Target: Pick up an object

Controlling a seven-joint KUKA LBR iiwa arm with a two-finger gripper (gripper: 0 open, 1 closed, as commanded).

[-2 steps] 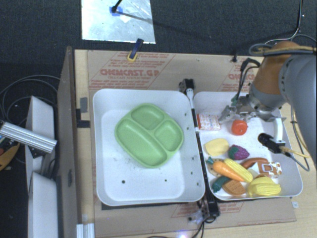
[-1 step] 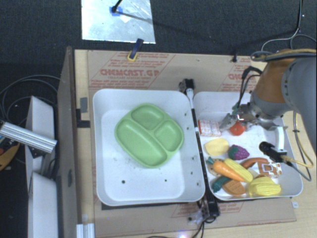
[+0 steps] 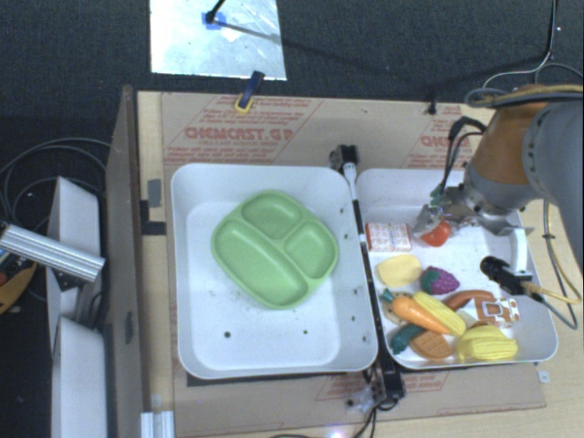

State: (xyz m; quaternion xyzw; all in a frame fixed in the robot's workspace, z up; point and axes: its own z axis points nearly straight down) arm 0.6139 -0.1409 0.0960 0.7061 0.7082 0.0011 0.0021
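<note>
You've got a small red-orange plastic toy piece (image 3: 437, 234) sitting in the upper part of the right shallow white bin (image 3: 401, 187), and the tool (image 3: 432, 221) is right on top of it. The piece looks rounded and glossy, tomato-like, with its upper edge tucked under the tool's tip, so you can't tell its full shape. It rests on the bin floor, just right of the pink-and-white packet (image 3: 388, 236) and above the yellow lump (image 3: 399, 269) and purple grape cluster (image 3: 439, 280). It sits apart from both of those.
</note>
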